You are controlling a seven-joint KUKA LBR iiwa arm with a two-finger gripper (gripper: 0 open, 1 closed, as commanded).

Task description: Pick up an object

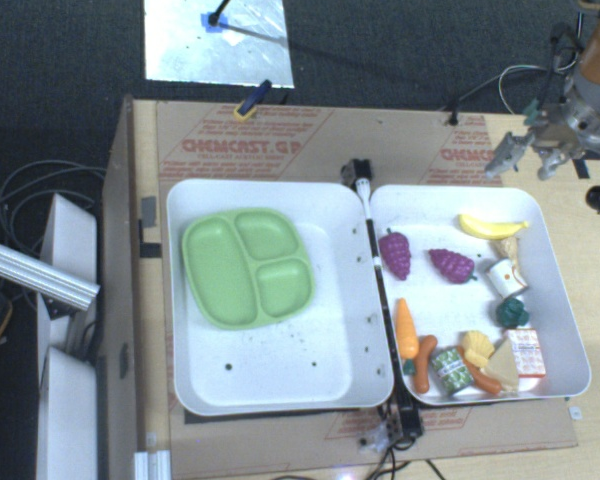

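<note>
Gripper hangs above and beyond the banana.

light: bright, even overhead | glare: foil sheet (top left) | shadows: faint | focus: slightly soft

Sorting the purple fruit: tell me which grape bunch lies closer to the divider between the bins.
The left grape bunch, almost against the divider. The other grape bunch lies further right, below the banana.
</note>
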